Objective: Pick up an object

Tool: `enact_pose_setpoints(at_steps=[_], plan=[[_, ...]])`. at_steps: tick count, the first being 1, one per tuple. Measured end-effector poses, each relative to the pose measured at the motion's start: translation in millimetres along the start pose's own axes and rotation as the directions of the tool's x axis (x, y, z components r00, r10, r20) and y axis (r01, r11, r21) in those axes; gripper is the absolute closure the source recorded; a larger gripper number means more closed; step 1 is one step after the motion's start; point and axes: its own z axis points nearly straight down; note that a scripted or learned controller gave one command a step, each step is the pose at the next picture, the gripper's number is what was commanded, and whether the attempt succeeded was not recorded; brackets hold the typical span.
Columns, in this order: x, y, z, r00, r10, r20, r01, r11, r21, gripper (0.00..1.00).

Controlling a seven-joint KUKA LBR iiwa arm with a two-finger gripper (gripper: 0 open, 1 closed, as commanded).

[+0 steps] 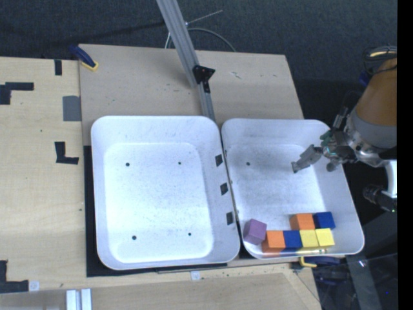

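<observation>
Tool (pixel 310 160) hangs over the right bin (pixel 277 134); can't tell its grip. Blocks (pixel 303 232) sit packed in the corner, so it'll probably snag neighbours.

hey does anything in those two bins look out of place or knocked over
Nothing looks spilled or damaged. The blocks sit bunched in the right bin's near corner; only the purple block is turned askew, slightly apart from the rest.

No text, label, brand, number or sign can be read anywhere. The black tape marks (pixel 61 152) on the pale wooden table (pixel 39 192) form plain bars and angles, not letters, and the coloured foam blocks (pixel 303 231) in the right shallow white bin (pixel 348 212) bear no markings.
</observation>
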Motion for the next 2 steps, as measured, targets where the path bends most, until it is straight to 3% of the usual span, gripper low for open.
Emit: enact_pose_setpoints(at_steps=[1,2], plan=[[37.8,9.7,51.9,1.000,-0.002,-0.001,0.002,1.000,0.005,0.00],[99.5,13.8,36.8,1.000,-0.006,-0.001,0.006,1.000,0.000,0.00]])
